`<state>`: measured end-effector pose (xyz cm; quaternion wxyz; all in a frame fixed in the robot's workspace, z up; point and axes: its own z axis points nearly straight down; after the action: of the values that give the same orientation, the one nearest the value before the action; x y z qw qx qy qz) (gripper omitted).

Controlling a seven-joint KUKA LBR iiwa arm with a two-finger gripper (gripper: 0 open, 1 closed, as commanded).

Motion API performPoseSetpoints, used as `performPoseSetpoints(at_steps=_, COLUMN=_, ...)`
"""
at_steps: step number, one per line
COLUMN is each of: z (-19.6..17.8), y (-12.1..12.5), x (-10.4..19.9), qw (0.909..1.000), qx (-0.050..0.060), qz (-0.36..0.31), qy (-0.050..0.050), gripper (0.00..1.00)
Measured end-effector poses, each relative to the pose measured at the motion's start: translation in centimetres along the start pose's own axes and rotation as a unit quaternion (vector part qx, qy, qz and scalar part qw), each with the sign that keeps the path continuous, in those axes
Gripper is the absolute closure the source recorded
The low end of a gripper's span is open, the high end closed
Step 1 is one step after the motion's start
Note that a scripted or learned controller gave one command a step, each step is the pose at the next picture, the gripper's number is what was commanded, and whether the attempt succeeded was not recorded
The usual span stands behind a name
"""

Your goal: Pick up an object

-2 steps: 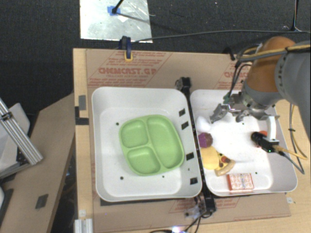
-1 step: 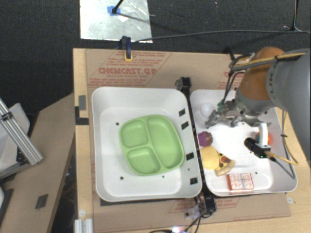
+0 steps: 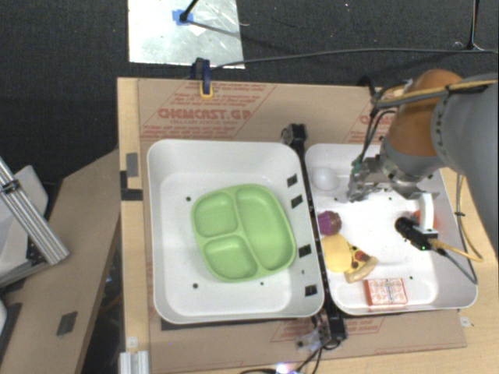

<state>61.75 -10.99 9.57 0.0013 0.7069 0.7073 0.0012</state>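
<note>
Black backdrop (image 3: 327,14) behind bench. Shiny sheet (image 3: 185,22) at top, blue clip on it. Brown board (image 3: 234,107) (red print) covers bench top. Metal rail (image 3: 27,216) at left edge. Cable (image 3: 351,51) crosses backdrop.

Right bin (image 3: 460,287) holds the candidates: a purple ball (image 3: 329,223) near the left wall, a yellow lump (image 3: 335,251) just below it, a small pizza slice (image 3: 361,267) touching that, a red-patterned box (image 3: 387,291) lying flat at the front.
</note>
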Motion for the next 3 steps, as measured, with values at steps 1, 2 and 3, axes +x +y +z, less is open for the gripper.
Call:
performPoseSetpoints(at_steps=1, z=-6.0, y=-0.6, x=-0.2, qw=1.0000, qx=-0.001, qz=0.001, qy=0.000, gripper=1.00)
performPoseSetpoints(at_steps=2, z=-10.6, y=-1.0, x=0.2, qw=1.0000, qx=0.000, qz=-0.002, qy=0.000, gripper=1.00)
performPoseSetpoints(at_steps=3, z=-15.1, y=-0.2, x=0.4, qw=1.0000, qx=-0.001, qz=-0.002, qy=0.000, gripper=1.00)
